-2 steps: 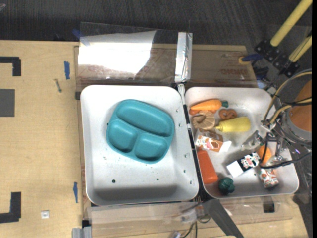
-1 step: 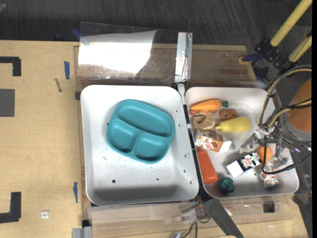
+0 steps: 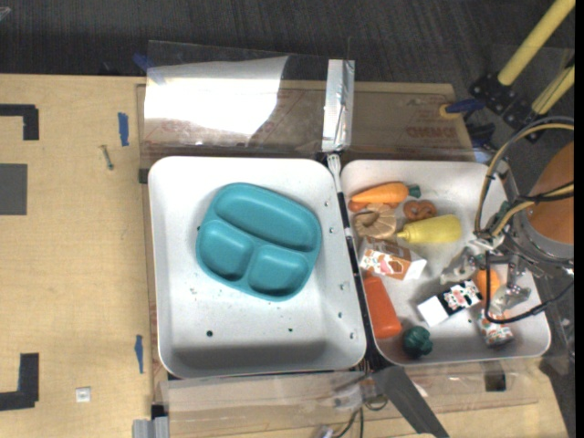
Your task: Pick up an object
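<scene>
Low in the right bin (image 3: 534, 349), the end effector (image 3: 488, 286) shows no discernible grip; nothing lifted yet, toys beside it.

The right bin (image 3: 438, 176) holds the loose objects. An orange carrot (image 3: 379, 193) lies flat at its 11 o'clock corner, with a yellow mustard bottle (image 3: 432, 231) on its side toward the centre. A small printed carton (image 3: 385, 264) rests at 9 o'clock, an orange cylinder (image 3: 380, 306) below it, and a dark green ball (image 3: 417, 339) at 6 o'clock. A black-and-white block (image 3: 459, 297) sits near 4 o'clock.
</scene>
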